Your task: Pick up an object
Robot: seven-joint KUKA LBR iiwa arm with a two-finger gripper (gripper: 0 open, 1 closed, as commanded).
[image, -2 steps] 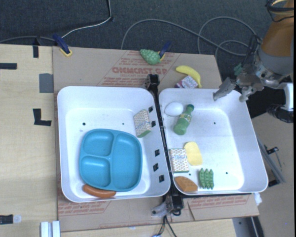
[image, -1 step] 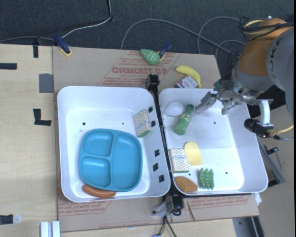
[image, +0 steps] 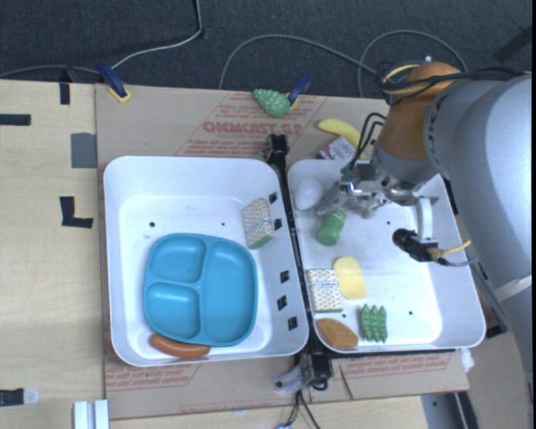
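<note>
Right now your gripper [image: 344,197] sits low in the right bin [image: 447,315], directly over the green bottle [image: 330,228] near the bin's back-left corner. Can't tell whether the jaws are apart or clamped. Yellow block [image: 349,277] lies just in front of the bottle.

Two white bins [image: 129,239] [image: 429,315] sitting side by side on counter. Left bin holding three things: one blue tray [image: 201,289], one sausage [image: 179,347], one wrapped block [image: 259,222]. Right bin showing six: one green bottle [image: 330,228], one yellow piece [image: 349,277], one cracker [image: 324,290], one green comb-like piece [image: 372,322], one brown bun [image: 339,332], one white lump [image: 308,192].
</note>
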